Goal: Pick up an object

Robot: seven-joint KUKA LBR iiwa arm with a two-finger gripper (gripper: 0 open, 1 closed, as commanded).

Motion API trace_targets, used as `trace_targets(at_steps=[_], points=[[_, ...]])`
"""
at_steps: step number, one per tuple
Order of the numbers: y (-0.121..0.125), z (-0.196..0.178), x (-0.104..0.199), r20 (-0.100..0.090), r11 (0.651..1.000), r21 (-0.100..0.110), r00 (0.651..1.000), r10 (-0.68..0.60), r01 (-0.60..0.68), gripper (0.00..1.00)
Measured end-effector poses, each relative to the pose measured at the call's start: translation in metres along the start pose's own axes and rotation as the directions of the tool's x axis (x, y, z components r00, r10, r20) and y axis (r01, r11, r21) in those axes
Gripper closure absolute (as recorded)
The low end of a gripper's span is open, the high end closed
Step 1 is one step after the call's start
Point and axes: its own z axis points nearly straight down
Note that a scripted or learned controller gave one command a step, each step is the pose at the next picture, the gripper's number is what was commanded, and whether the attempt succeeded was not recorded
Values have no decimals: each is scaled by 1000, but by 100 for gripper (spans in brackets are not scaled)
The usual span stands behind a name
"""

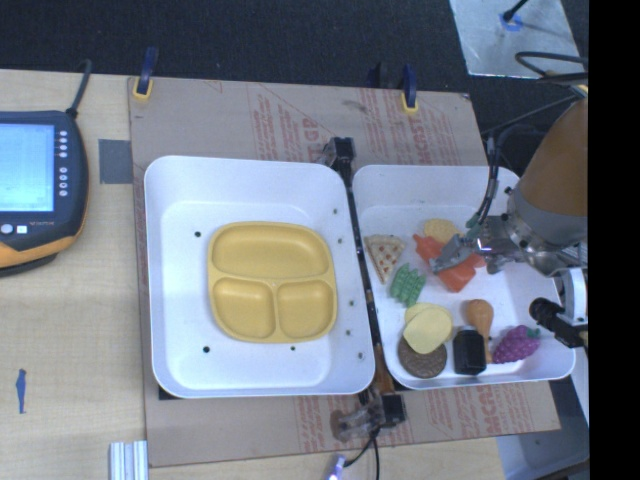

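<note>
The right bin [400, 193] holds several toy foods. Among them are a pizza slice [385, 254], a green piece [407, 286], a yellow piece [440, 230] and a red-orange piece [456, 272]. Nearer the front lie a drumstick [480, 315], purple grapes [515, 344], a black block [468, 352] and a yellow slice [428, 326] resting on a brown cookie [422, 360]. My gripper [470, 251] sits low in this bin, directly over the red-orange piece and touching or nearly touching it. The arm's wrist hides the bin's right wall.
The left bin [170, 268] holds a yellow three-compartment plate [272, 280]. A teach pendant [35, 188] lies on the bench at far left. A black clamp [342, 151] joins the bins at the back, with cables at the front [365, 418].
</note>
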Motion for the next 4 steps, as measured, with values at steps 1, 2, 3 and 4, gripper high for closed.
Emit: trace_targets(at_steps=[1,2,3,4], points=[[36,55,-41,1,1000,-2,1000,3,-3,0],[59,53,12,2,1000,-5,1000,0,0,0],[59,43,11,2,1000,-3,1000,-2,2,100],[23,-46,106,0,1000,-4,1000,1,-1,100]])
